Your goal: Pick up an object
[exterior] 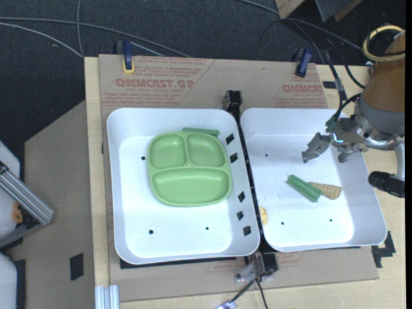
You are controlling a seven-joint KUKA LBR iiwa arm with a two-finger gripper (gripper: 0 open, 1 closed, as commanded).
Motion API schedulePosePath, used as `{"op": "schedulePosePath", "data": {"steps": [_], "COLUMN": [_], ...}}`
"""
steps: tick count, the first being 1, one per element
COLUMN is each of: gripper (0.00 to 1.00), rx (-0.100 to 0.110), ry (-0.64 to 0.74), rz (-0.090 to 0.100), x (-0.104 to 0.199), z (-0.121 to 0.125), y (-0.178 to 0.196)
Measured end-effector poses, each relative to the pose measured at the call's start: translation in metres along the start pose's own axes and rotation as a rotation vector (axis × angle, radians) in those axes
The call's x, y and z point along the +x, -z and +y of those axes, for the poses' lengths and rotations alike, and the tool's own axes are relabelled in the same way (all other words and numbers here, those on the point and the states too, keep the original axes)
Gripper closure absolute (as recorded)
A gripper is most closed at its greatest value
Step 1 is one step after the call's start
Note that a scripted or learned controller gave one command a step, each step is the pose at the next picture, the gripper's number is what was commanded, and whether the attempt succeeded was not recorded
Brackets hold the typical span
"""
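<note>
Currently the grey arm (383, 102), with its orange band above the wrist, reaches in from the right and hangs over the upper right part of the right bin (278, 230). Its jaws (328, 148) sit at the end of the wrist; one dark finger (315, 148) slants down toward the left and another shows further right near the bin's wall, so they look spread apart with nothing between them. Lower in the same bin, well clear of the jaws, lies a green stick-shaped object (302, 188), set on a slant, and just beside its right end, touching or nearly so, a small tan waffle-patterned piece (328, 191). A small yellow bit (263, 217) rests at the bin's left wall, close to the divide between the two bins. The left bin (129, 237) holds a light green divided plate (189, 168) with three compartments, lying flat in the upper middle of the bin; a darker green flat edge (201, 132) peeks out behind its top rim, and what it is cannot be told. Both bins stand side by side on a brown board (161, 79) printed with red lettering, fixed to the desk by blue clamps (128, 56) at its far edge. Cables (96, 18) run over the dark floor beyond.
</note>
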State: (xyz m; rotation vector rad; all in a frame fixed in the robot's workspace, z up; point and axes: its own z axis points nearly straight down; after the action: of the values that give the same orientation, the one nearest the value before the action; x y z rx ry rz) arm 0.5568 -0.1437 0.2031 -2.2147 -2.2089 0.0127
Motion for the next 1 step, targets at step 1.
{"op": "schedulePosePath", "data": {"steps": [1], "gripper": [0.00], "rx": [-0.014], "ry": [0.003], "rz": [-0.002], "x": [0.0003], "z": [0.0030], "y": [0.0073]}}
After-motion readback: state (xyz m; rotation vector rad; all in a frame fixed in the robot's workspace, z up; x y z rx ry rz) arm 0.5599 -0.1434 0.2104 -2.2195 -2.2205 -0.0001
